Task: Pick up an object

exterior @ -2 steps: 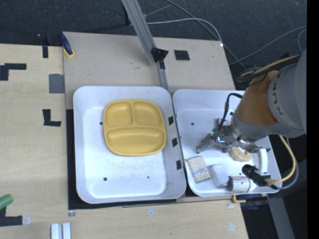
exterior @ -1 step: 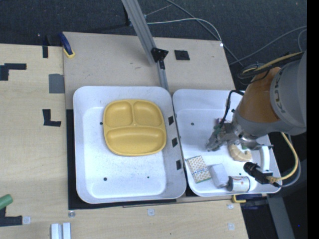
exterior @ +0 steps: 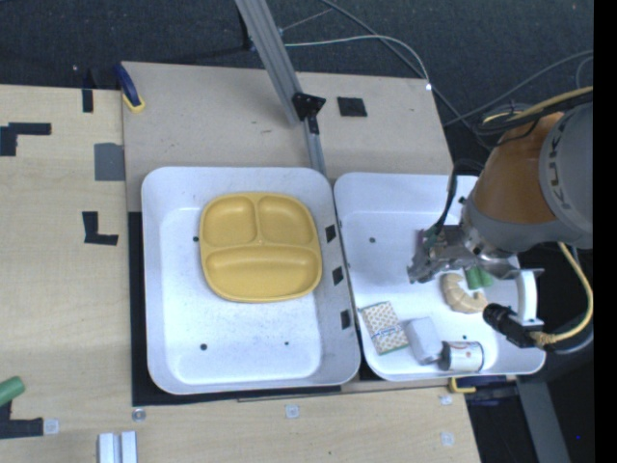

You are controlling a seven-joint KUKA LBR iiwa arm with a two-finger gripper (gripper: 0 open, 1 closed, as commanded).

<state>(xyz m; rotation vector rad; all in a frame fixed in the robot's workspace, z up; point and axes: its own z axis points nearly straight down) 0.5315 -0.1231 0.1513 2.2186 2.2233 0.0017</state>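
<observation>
Pincer [exterior: 431, 258] is sitting low in the right bin [exterior: 386, 201], right of the frame's centre, at the end of the grey arm [exterior: 540, 186] reaching in from the right edge. You cannot tell whether it is parted or closed: it is reading as a dark cluster with no gap to judge, and nothing is showing clamped in it.

You are looking at several candidate objects in that bin. A pale, curved piece [exterior: 464, 295] is lying just to the lower right of the pincer, beside a small green item [exterior: 474, 278]. Toward the bottom of the frame, a checkered packet [exterior: 384, 327], a grey block [exterior: 421, 337] and a white cylinder with a red band [exterior: 463, 355] are lying in a row.

The curved piece is the nearest target, with its long axis running roughly up and down the frame. Judging from this layout, you are needing a short shift to the lower right before any descent.

The yellow divided plate [exterior: 260, 247] is resting in the left bin [exterior: 174, 287], well apart.
</observation>
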